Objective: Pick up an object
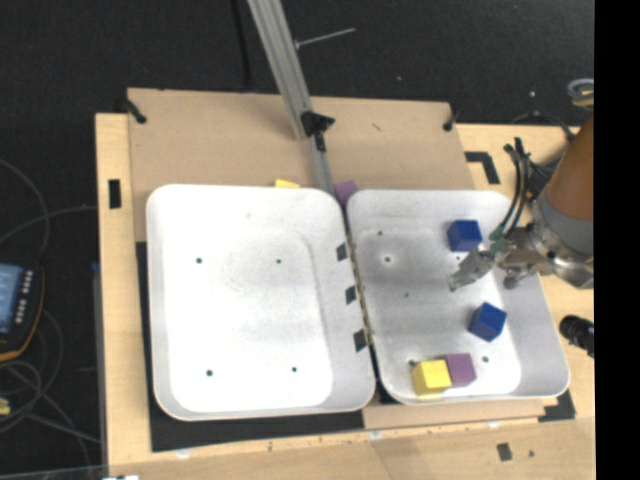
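A: Pose, quick.

B: My grey arm with the orange band (572, 183) comes in from the right edge of the frame, wrist over the right side of the right shallow white plastic bin (400, 368). My two-finger metal pincer (478, 270) reaches leftward into the bin's middle, tilted a bit toward lower left. It looks spread, fingers apart, nothing between them.

A: Objects relative to the pincer?

B: Upper small blue cube (463, 235) sits just above and slightly left of the fingertips, near but apart. Lower small blue cube (487, 321) lies below the pincer, toward lower right, also apart. Yellow cube (432, 376) and pale purple block (460, 368) touch each other at the bin's bottom edge, well below me.

A: Anything else?

B: Left shallow white plastic bin (250, 298) fills the centre-left of the frame. A small yellow piece (287, 183) peeks out behind its top rim; a small purple piece (346, 190) sits behind the gap between the bins. A grey metal pole (283, 53) slants from top centre down to that gap.
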Robot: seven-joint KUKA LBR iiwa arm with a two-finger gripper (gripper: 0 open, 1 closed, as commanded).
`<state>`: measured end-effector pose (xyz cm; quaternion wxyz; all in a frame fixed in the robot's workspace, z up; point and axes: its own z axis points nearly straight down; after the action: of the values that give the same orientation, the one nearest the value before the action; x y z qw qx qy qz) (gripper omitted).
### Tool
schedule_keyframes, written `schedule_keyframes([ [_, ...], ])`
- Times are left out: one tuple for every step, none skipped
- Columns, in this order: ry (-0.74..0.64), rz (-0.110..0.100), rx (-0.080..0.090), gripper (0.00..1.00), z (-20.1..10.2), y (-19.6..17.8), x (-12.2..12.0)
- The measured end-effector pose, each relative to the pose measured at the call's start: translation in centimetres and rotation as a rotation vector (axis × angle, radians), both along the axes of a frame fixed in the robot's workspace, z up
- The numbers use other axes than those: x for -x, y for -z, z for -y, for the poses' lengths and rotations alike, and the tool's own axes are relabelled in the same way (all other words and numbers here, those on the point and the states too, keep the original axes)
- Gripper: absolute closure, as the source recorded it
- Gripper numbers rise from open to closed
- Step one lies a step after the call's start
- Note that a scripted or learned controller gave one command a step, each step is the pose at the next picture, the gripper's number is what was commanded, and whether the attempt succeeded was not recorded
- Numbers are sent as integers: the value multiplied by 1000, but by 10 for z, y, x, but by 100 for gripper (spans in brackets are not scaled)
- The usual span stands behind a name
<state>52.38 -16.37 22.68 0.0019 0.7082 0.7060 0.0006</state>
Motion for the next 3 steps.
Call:
schedule_keyframes([
  [-7, 3, 0, 0, 40, 105, 9],
  [-9, 3, 1, 0, 34, 130, -60],
  [-7, 5, 2, 0, 44, 123, -143],
])
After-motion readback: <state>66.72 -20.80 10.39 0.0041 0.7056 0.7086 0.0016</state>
